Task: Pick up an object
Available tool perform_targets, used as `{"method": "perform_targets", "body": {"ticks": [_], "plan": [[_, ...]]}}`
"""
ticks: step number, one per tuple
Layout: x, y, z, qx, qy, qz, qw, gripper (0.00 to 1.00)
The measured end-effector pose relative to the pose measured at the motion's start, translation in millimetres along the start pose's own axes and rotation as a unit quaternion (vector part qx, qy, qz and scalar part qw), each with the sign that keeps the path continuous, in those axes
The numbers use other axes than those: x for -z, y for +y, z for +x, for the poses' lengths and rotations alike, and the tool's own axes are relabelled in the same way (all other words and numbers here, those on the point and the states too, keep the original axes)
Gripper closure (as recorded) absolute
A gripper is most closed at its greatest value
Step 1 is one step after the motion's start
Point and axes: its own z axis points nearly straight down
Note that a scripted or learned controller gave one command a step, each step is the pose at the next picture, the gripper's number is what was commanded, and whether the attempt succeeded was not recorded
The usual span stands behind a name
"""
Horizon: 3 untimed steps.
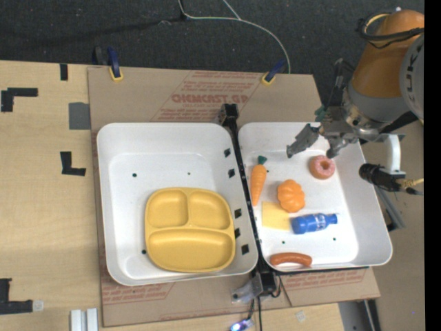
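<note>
The gripper (316, 147) hangs over the right bin's (372, 254) far edge, fingers spread and grasping nothing. The pink doughnut (322, 167) lies near the bin's far right corner, just below the right-hand fingertip (331, 152).

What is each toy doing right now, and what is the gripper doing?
Gripper: open, holding nothing, above the right bin.
Donut: lying flat, just below the gripper.
Carrot: lying down by the divider.
Pumpkin: sitting upright.
Bottle: on its side.
Sausage: lying flat.
Yellow tray: right way up in the left bin.
</note>
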Motion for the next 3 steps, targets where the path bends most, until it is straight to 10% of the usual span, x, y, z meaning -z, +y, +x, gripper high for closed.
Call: {"method": "perform_targets", "body": {"ticks": [1, 3], "plan": [[7.1, 2.4, 0.3, 0.002, -0.001, -0.006, 1.0, 0.0], [-101.3, 4.4, 6.6, 0.001, -0.001, -0.004, 1.0, 0.0]]}}
